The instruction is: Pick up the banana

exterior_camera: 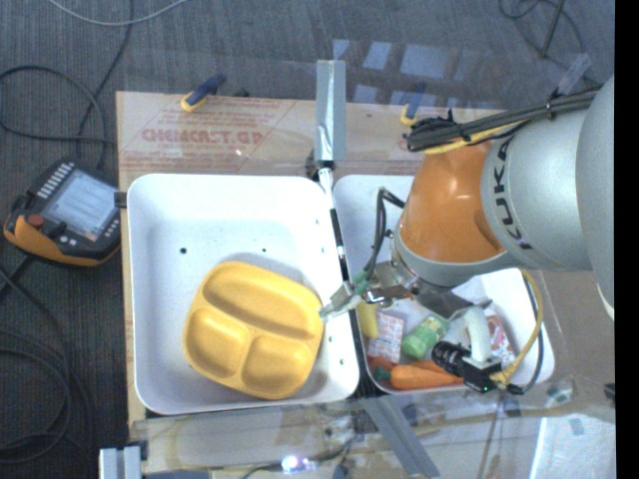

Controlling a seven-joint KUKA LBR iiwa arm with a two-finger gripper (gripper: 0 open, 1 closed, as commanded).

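Carrot (424, 375) beside green toy (419, 340)

Tabletop with two white bins side by side

The brown tabletop (200, 133) (faded red lettering printed on it) carries the left bin (160, 218) and the right bin (354, 203), their rims touching at the middle; a blue-and-yellow clamp (203, 92) grips its far edge, a second clamp (407, 116) farther right.
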